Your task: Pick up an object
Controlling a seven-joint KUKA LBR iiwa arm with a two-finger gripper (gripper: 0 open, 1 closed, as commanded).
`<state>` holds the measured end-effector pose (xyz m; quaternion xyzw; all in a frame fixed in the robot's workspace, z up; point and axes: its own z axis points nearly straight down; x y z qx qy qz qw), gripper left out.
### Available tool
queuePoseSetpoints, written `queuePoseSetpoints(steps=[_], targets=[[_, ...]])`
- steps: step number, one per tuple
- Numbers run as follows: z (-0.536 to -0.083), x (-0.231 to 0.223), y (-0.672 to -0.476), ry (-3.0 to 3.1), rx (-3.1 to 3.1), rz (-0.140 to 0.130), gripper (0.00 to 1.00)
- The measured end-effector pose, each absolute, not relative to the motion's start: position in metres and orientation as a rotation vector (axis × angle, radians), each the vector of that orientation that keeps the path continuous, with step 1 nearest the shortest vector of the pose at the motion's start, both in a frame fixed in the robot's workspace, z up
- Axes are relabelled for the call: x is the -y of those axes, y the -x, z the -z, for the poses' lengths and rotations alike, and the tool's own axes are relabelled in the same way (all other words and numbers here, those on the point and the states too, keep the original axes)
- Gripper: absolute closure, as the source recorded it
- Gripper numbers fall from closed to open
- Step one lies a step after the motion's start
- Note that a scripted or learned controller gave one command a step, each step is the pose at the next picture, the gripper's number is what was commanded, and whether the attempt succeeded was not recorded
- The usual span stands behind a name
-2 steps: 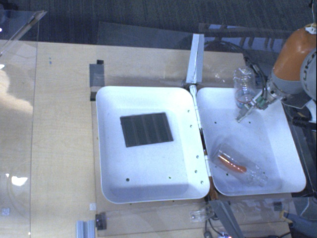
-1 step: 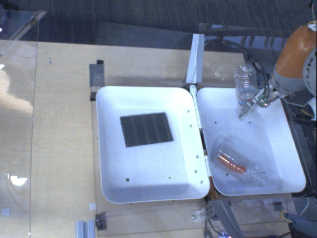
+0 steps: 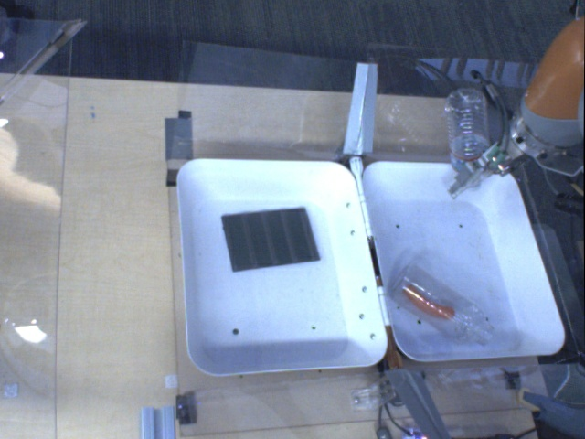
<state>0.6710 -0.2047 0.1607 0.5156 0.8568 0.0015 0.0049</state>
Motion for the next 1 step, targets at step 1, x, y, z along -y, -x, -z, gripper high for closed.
queuePoseSetpoints(steps=[1], targets=[[-0.1966,0.1326,-0.6707,-1.682,-2.645,-0.007,1.00]])
